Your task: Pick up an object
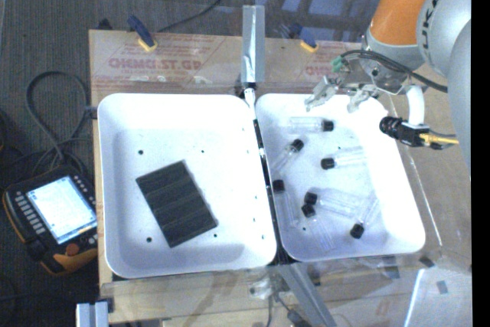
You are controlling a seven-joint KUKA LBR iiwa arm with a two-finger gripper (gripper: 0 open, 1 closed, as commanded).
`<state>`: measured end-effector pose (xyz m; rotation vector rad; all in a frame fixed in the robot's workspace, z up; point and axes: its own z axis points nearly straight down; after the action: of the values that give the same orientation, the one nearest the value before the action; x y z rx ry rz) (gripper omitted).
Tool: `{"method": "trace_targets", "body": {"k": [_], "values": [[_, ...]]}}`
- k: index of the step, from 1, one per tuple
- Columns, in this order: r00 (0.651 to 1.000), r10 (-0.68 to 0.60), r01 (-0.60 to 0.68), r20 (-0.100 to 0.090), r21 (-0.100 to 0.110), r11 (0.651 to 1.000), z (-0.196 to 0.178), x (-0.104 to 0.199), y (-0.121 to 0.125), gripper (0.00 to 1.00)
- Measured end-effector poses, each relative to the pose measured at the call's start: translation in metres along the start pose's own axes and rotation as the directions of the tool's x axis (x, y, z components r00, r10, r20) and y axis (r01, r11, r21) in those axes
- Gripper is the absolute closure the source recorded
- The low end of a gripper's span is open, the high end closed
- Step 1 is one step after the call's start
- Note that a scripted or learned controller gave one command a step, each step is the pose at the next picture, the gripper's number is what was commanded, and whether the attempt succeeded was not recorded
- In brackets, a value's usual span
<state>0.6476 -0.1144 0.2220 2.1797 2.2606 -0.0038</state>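
End effector (341, 93) spread open, gripping nothing, I hover over right bin (413, 237) far rim. Clear black-capped vials (312, 124) just below it: light, slick, roll easily. I'd pinch mid-body, across tube.

arm (429, 4) cut off at right edge, clear vials (337, 203) faint, hard to count

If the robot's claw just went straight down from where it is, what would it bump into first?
Probably the clear tube with a black cap lying just below the gripper, at the far edge of the right bin. Depth is hard to judge here, so it might hit the bin's white floor instead.
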Motion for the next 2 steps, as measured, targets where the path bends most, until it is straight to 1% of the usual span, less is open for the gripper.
{"method": "trace_targets", "body": {"k": [1,2], "values": [[1.000,0.003,-0.003,-0.002,0.001,1.000,0.054,-0.038,-0.063,0.00],[0.997,-0.079,0.079,-0.003,-0.002,0.997,0.129,-0.080,-0.044,0.00]]}}
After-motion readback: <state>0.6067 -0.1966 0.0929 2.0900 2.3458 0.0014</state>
